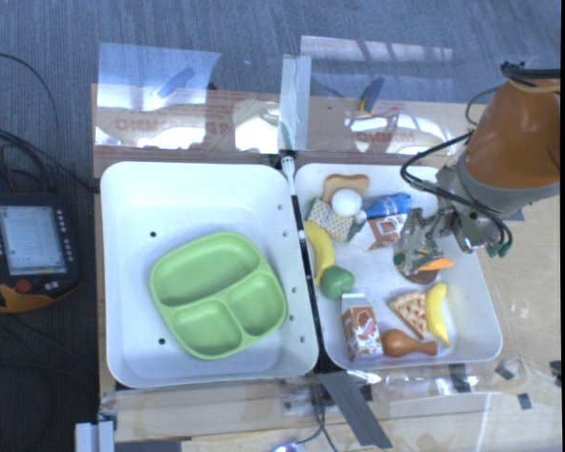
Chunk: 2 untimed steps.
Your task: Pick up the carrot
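The carrot is a small orange piece in the right bin, near its right wall, lying against a dark brown round item. My gripper hangs low in that bin, directly at the carrot's left end and over the brown item. Part of the carrot is hidden beneath the gripper, so only its right tip sticks out. The grey and orange arm comes in from the right above the bin's far corner.
Around it lie a pizza slice, a yellow banana, a drumstick, a carton, a lime and a blue packet. The left bin holds a green divided plate.
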Available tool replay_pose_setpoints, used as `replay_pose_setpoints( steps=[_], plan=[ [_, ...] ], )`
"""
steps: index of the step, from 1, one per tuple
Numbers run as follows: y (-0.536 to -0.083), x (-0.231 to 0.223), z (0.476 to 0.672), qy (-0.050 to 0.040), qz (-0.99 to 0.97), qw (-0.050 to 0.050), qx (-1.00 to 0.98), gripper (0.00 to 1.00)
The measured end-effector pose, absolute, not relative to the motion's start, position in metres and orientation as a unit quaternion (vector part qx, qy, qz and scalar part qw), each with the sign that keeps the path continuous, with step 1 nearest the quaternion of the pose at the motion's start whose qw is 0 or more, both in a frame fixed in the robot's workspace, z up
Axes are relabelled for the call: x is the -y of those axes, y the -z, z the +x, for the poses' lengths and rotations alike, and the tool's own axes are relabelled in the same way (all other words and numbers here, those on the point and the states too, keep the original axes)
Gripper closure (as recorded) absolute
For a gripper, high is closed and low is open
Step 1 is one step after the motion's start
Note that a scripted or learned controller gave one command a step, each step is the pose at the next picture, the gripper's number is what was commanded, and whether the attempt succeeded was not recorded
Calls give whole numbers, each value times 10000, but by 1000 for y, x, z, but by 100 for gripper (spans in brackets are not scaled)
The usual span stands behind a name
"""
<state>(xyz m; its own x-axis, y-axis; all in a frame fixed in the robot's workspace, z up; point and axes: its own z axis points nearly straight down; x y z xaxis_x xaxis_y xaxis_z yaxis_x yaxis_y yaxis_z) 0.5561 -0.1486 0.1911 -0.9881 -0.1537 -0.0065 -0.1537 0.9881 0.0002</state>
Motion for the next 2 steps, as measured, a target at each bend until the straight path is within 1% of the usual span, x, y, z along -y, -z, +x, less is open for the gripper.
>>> replay_pose_setpoints(
  steps=[1, 2],
  plan=[
    [-200, 148, 557, -3, -767, 47, -9970, 100],
    [-291, 159, 532, 11, 111, 45, -9999, 100]
  ],
)
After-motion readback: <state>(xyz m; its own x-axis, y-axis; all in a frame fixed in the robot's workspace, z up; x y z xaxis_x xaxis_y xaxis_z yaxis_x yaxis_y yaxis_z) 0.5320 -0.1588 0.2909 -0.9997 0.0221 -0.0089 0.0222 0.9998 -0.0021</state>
